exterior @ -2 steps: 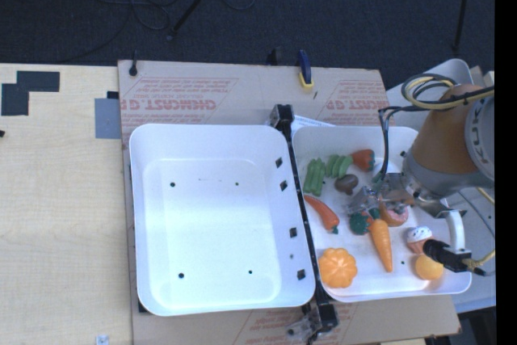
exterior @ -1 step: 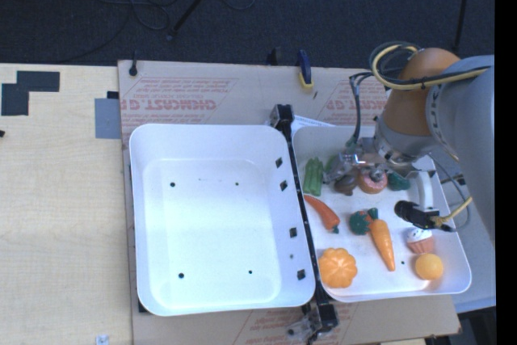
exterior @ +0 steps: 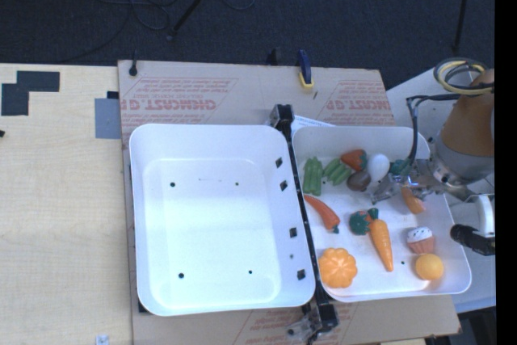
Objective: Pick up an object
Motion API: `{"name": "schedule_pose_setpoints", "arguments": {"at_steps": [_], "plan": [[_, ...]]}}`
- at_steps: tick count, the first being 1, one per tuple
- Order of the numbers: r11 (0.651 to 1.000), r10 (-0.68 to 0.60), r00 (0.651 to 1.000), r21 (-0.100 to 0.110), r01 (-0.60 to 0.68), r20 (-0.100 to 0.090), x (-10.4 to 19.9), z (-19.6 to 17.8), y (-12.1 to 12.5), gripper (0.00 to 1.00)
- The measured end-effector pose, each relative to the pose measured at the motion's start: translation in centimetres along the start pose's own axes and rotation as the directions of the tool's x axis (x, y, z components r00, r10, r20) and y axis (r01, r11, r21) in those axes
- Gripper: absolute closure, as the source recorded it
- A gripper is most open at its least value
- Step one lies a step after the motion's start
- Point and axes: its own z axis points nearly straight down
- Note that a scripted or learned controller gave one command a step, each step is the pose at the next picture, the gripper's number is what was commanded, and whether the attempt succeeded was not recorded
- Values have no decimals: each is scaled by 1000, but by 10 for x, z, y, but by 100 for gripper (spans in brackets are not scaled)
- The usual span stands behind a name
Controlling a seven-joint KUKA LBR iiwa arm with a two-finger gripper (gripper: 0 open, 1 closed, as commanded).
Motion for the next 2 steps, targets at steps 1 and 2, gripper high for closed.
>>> {"name": "schedule_pose_setpoints", "arguments": {"at_steps": [1, 2], "plan": [[1000, -6, 1000, -3, 6, 5, 78, 27, 76, 0], [1000, -2, 1000, -8, 2, 6, 62, 25, 40, 0]]}}
